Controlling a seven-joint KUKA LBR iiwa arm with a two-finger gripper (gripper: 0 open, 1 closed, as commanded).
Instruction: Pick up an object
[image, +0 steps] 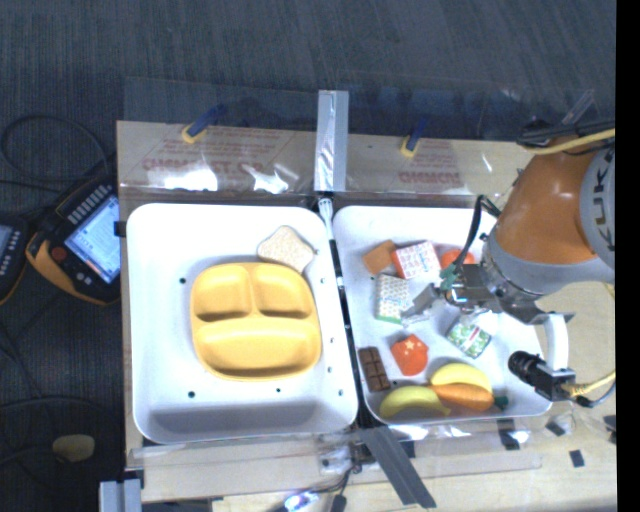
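Your arm leans in over the right bin (345, 300), wrist bent down toward its middle.
The gripper (440, 297) hangs just above the tomato (409, 353); you cannot tell from the blurred metal how it stands, and the arm hides the bin's far corner.

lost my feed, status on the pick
Gripper low in right bin, nothing seen held. Toy food crowded around it. Yellow tray alone with bread slice in left bin.

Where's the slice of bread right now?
The slice of bread lies in the left bin, near its far right corner, touching the upper right edge of the yellow divided plate.
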